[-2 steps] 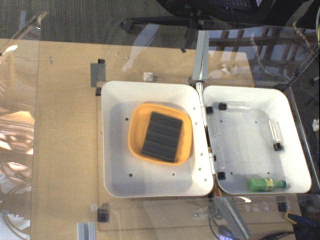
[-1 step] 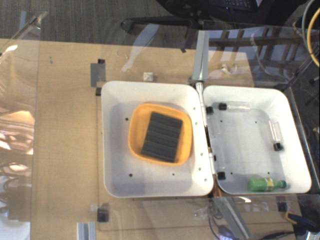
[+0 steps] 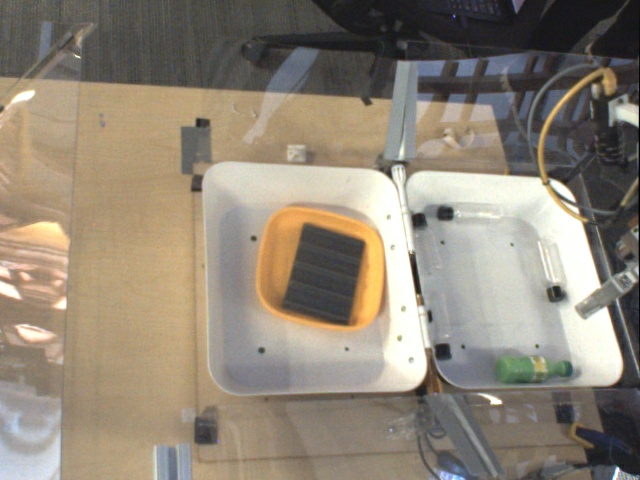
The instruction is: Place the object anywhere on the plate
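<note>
Orange plate [image 3: 270, 273] in the left bin [image 3: 225, 268] carries a dark ridged block [image 3: 323, 272]; the gripper [image 3: 612, 293] sits far right, jaw state unclear.

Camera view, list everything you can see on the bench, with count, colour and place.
bins: two, white, side by side on the bench.
plate: one, orange, middle of the left bin.
ridged block: one, dark grey, lying on the plate.
bottle: one, green, on its side at the right bin's near edge.
clear tubes: two, black-capped, along the right bin's far and right walls.
bench: one, tan wood.
robot part: grey metal piece at the right edge, too little to identify.
</note>
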`<state>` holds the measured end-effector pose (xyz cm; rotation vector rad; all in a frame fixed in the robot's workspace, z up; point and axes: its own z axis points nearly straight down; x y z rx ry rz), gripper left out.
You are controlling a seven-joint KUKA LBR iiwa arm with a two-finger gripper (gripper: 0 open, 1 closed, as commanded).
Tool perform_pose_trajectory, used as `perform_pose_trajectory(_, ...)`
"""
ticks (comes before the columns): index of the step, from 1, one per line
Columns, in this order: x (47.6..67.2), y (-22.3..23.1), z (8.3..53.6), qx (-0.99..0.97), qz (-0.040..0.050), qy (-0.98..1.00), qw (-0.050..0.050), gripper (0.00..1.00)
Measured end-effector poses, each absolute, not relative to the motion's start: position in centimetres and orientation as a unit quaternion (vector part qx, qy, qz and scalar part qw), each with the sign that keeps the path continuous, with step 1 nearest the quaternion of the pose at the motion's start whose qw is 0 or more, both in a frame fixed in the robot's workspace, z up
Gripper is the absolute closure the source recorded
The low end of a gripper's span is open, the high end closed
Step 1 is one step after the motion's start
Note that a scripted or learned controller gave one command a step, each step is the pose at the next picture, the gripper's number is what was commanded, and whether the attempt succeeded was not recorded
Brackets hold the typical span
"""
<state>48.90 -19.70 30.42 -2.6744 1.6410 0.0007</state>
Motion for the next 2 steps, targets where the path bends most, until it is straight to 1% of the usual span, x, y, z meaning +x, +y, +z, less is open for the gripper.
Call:
perform_pose_trajectory(1, 48.9, -19.7, 31.0, -0.920, -0.0008, 0.393, 0.002, 0.00)
perform_pose_trajectory(2, 50.1, -20.0, 29.0, -0.907, 0.0002, 0.421, 0.002, 0.00)
